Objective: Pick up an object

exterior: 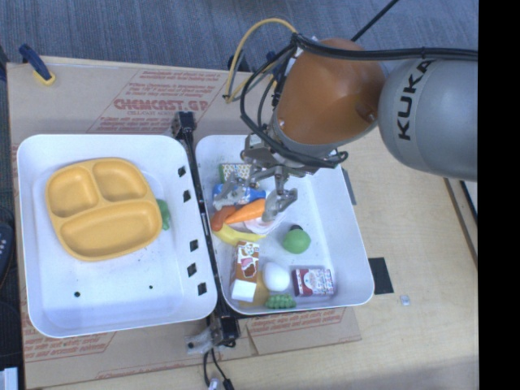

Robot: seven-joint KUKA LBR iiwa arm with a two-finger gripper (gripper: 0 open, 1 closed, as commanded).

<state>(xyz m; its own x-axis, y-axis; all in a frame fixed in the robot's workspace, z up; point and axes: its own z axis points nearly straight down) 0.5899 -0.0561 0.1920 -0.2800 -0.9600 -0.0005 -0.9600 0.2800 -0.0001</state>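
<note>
Jaws (258, 195) spread part-way, down in the right bin (351, 242) over the toy pile — tips touching the carrot (244, 213) and blue packet (230, 192), gripping nothing visibly.

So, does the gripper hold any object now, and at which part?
It cannot be told. The gripper sits low over the carrot in the right bin, but no grasp shows.
</note>
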